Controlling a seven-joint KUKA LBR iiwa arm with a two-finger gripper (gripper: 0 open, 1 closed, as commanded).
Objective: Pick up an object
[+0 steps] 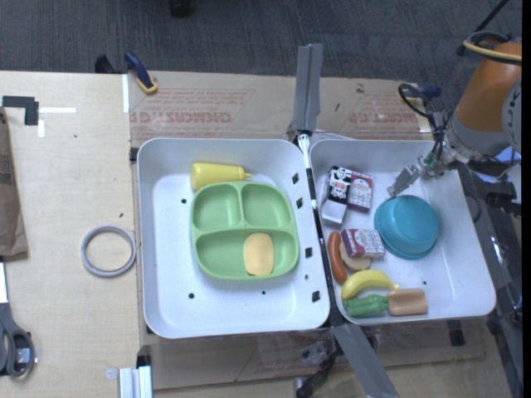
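Observation:
My gripper (pixel 406 181) hangs over the back of the right bin (pixel 473 293), just up and left of an upturned blue bowl (pixel 406 226). Nothing shows in its grasp. To its left lie a black-and-white carton (pixel 338 184), a pink carton (pixel 360 194) and a white box (pixel 332 212). Nearer the front are a sausage (pixel 334 257), a red-and-white carton (pixel 363 243), a banana (pixel 368 282), a green vegetable (pixel 365 306) and a tan bun (pixel 406 302). The left bin (pixel 162 297) holds a green divided plate (pixel 241 214) with a yellow piece (pixel 258 254) in it, and a yellow bottle (pixel 217 173).
A grey post (pixel 308 89) stands at the back where the bins meet. On the bench to the left lie a tape ring (pixel 108 249), scissors (pixel 15 351) and a brown bag (pixel 10 197). A blue clamp (pixel 143 73) sits at the back edge.

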